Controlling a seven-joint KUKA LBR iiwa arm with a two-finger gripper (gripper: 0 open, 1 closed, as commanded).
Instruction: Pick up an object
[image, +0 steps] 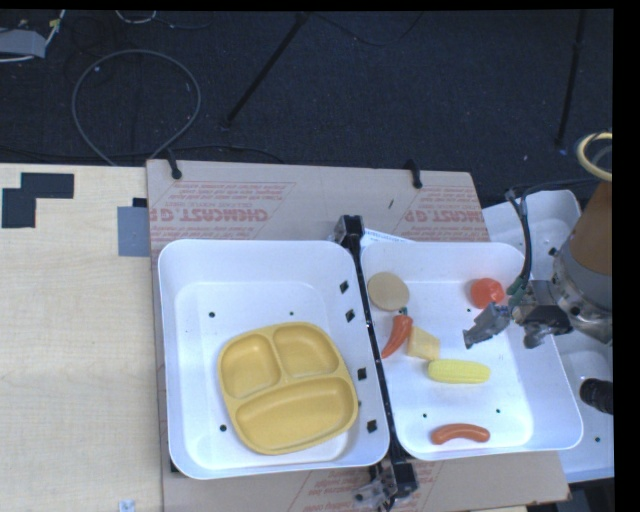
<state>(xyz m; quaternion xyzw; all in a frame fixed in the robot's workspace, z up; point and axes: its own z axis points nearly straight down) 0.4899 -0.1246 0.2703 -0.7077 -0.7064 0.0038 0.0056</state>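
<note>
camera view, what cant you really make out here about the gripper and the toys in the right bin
- Gripper: small and dark in the camera view; open or shut cannot be told.
- Arm: cut off by the right edge.
- Red round toy: partly behind the gripper's cable; too small to identify.
- Chili pepper and yellow wedge: touching or apart is unclear.

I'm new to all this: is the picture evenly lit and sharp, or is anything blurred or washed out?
Camera view: bright, even light; the white bins look slightly washed out; soft shadows under the yellow tray; the gripper is a little blurred; the floor above is dark.
</note>
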